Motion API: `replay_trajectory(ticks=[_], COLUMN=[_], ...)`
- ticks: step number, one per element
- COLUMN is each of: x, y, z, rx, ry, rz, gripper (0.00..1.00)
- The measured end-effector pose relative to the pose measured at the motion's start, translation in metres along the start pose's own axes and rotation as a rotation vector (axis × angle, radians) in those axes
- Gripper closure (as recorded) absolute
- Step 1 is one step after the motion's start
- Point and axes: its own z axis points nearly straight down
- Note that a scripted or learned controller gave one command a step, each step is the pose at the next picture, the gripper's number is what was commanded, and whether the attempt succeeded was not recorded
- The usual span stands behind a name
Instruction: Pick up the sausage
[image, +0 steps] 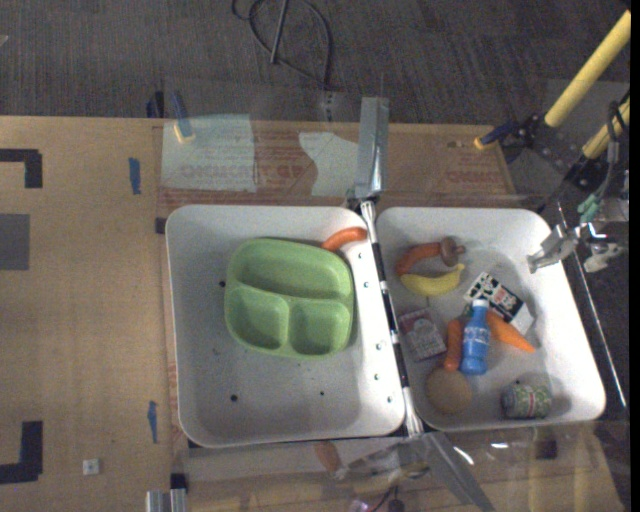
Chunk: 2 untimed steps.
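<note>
When going for the reddish-orange curved toy sausage (420, 257), lying at the back left of the right-hand shallow white bin (585, 330) just behind the yellow plastic banana (432, 283), bring across the metal two-finger gripper (556, 247) from over that bin's right rim; cannot tell whether parted or closed. Best to descend across the short width, near the middle, clear of the banana. Worth not confusing with the similar orange piece (345, 238) beside the green divided plate (290, 297).
</note>
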Motion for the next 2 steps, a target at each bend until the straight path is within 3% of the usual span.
replay_trajectory(ticks=[1, 2], x=[-0.022, -0.023], y=[0.077, 0.110], z=[0.046, 0.087], rx=[-0.003, -0.005], ry=[-0.003, -0.003], rz=[-0.051, 0.031], gripper=[0.00, 0.00])
